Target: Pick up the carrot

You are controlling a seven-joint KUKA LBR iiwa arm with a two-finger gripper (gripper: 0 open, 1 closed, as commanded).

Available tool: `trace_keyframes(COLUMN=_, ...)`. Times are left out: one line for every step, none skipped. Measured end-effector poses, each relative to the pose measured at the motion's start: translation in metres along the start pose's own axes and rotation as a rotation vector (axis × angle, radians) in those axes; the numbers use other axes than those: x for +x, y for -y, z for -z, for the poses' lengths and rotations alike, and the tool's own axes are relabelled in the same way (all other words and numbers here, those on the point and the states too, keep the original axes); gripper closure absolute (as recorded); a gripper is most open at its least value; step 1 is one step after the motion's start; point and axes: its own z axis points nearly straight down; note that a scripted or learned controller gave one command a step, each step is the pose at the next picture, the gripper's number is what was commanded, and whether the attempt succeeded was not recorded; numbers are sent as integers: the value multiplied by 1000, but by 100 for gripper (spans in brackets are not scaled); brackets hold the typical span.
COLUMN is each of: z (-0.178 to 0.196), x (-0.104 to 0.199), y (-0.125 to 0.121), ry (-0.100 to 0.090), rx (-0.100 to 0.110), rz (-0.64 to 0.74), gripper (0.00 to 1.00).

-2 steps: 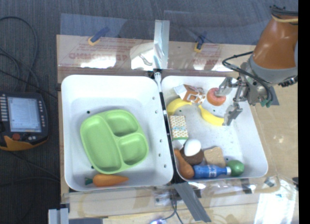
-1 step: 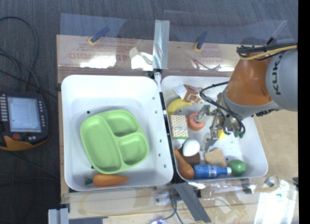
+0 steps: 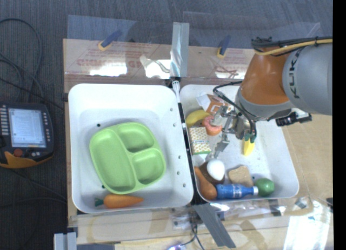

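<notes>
Far left, off the counter: a handheld control pendant [image 3: 24, 134] with a lit screen. In the left bin [image 3: 81, 103]: a green divided plate [image 3: 127, 157], and just below it the carrot [image 3: 120, 201], flat along the near wall, untouched. In the right bin [image 3: 281, 162]: a banana [image 3: 195, 117], white egg [image 3: 215, 169], blue bottle [image 3: 235, 191], green ball [image 3: 264, 186]. Above these, the end effector [image 3: 230, 127], hung low from the right, well apart from the carrot; open or closed, impossible to tell.
</notes>
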Motion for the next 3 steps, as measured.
trace_keyframes(z=-21, x=-38, y=3, ry=21, rx=0, rz=-605, gripper=0)
trace_keyframes(z=-8, x=-42, y=4, ry=41, rx=-1, rz=-603, gripper=100)
trace_keyframes(z=109, x=-23, y=-51, ry=3, rx=1, rz=-859, gripper=100)
